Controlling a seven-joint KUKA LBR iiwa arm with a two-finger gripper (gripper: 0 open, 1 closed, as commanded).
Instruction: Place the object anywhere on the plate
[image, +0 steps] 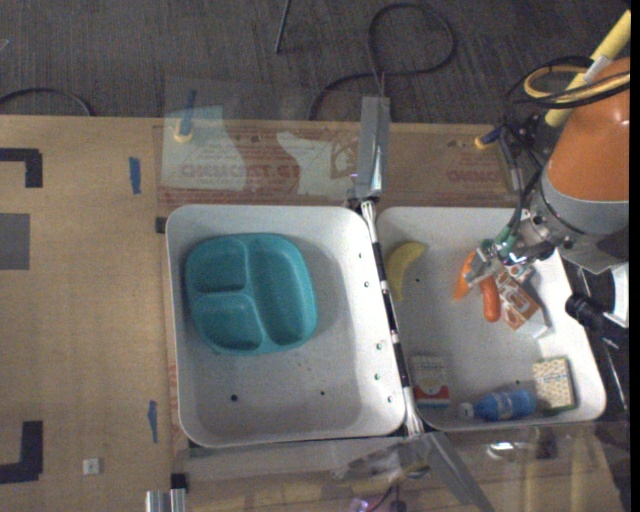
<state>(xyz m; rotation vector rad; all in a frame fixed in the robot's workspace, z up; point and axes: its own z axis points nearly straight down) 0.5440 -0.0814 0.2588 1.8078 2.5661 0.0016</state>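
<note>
Carrots, two, long axes near upright, lie under the end effector, grip unreadable; one plate sits apart

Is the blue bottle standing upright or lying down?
Lying down. The bottle rests on its side along the right bin's near wall, cap pointing left.

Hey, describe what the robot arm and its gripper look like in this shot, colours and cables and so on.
The arm is grey with a broad, rounded orange band above the wrist. Yellow and black cables loop beside its top. The small two-finger gripper is dark metal with light silvery parts and a green spot near the wrist.
</note>
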